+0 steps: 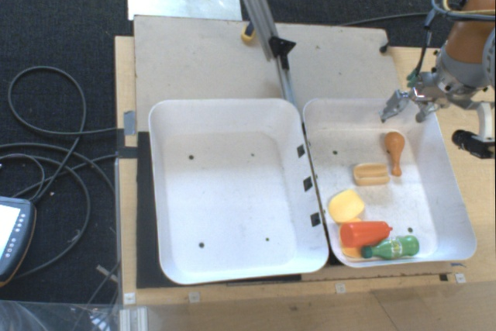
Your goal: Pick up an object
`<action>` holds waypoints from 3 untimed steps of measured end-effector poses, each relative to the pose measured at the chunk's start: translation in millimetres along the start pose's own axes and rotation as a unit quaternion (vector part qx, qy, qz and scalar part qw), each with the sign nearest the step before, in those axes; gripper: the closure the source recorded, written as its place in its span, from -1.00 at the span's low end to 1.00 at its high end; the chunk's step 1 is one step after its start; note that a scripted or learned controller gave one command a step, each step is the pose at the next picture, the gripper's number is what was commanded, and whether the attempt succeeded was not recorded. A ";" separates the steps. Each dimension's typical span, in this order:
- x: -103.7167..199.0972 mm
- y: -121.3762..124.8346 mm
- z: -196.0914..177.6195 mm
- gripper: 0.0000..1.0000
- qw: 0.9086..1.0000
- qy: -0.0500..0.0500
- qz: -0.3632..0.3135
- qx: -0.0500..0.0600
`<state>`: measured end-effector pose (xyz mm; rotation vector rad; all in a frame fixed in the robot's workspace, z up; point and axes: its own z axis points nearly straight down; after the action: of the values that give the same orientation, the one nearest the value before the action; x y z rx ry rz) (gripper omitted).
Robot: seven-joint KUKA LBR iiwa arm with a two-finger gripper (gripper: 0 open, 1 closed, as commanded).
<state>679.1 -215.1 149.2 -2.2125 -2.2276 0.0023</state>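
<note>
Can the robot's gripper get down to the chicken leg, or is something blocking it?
Probably yes. The gripper hovers just above the chicken leg, which lies alone in the right bin, apart from the hot dog bun, with nothing on top.

The arm (469,35) runs off the edge at three o'clock. At nine o'clock a tablet (12,235) is cut by the frame. An orange thing (350,251) hides mostly under the red bottle (366,232).
</note>
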 end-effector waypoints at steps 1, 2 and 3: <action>0.8 -0.1 51.9 -1.00 1.000 0.000 0.000 0.000; 0.0 2.6 36.0 1.00 1.000 -0.002 -0.002 -0.004; -1.5 5.5 -8.8 1.00 1.000 -0.001 0.001 -0.005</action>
<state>684.7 -216.6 158.0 -2.2199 -2.2323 -0.0049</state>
